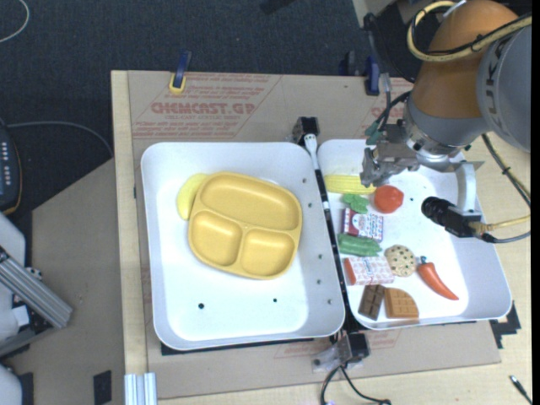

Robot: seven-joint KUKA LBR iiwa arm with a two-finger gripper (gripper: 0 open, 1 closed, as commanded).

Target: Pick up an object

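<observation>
Hand [377, 169] is hovering low in the right bin [481, 264], grip state unreadable, sitting just above the corn cob [346, 182] and beside the red tomato [389, 198].

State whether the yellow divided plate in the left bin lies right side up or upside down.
Right side up: the yellow divided plate shows its three hollow compartments facing the camera, resting on the floor of the left bin.

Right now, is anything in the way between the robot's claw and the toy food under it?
Nothing visible blocks it. The tool hangs over the right bin, just above the corn and beside the tomato, with open space beneath. Other toys crowd close by.
</observation>
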